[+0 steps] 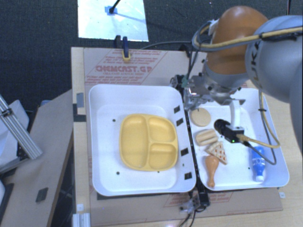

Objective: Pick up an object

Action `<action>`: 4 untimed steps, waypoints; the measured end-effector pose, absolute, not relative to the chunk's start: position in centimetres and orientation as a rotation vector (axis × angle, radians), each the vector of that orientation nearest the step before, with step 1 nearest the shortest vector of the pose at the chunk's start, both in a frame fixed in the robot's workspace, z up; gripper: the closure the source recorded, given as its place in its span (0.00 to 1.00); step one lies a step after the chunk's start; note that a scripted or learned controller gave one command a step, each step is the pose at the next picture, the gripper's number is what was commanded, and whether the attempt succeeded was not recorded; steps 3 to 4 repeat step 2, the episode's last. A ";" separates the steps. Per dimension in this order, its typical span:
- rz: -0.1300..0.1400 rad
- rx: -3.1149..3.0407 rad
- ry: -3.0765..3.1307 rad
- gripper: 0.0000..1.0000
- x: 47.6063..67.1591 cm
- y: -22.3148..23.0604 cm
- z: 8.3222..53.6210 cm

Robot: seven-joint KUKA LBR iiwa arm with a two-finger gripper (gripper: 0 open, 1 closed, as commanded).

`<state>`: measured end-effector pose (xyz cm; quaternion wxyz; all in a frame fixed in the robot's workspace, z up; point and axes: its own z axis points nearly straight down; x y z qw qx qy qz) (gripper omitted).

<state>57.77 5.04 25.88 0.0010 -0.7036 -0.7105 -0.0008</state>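
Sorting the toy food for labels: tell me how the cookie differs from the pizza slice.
The cookie is round and plain tan; the pizza slice is triangular, with reddish spots on top. The cookie lies nearer the bin's far end, just under the arm; the pizza slice lies nearer the front, beside the drumstick. Both lie flat in the right bin.

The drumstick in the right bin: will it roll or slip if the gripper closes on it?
The drumstick looks like smooth, rigid toy plastic, so probably light and somewhat slippery. Its rounded, tapering shape may let it roll or pivot. The pizza slice lies close beside it and could get nudged.

A divided plate lies in the left bin; toy foods lie in the right bin.
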 end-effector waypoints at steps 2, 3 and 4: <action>-0.001 -2.217 -2.226 0.00 55.8 9.1 25.7; -0.001 -2.217 -2.226 0.00 55.8 9.1 25.7; -0.001 -2.217 -2.226 0.00 55.8 9.1 25.7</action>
